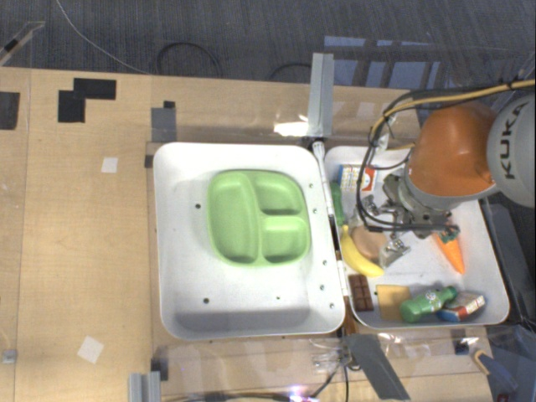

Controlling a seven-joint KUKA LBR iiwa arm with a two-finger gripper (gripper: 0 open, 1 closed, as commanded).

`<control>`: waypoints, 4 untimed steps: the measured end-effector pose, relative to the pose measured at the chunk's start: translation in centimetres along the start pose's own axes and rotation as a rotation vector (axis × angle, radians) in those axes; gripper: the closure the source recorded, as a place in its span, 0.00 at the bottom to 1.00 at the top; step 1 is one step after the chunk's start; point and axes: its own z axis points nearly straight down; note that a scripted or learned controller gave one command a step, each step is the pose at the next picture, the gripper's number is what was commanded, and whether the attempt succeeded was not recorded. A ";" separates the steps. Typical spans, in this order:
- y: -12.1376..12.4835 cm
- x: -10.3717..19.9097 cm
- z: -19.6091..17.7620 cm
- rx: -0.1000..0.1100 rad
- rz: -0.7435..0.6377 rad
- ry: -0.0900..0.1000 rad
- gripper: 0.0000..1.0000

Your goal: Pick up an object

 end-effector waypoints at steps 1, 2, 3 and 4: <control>0.0 -0.5 -1.3 0.005 -0.004 -0.011 1.00; -9.2 -4.3 -14.5 0.007 -0.046 -0.003 1.00; -8.8 -4.4 -13.9 -0.002 -0.049 0.004 0.00; -11.7 -1.4 -2.1 -0.010 -0.124 0.011 0.00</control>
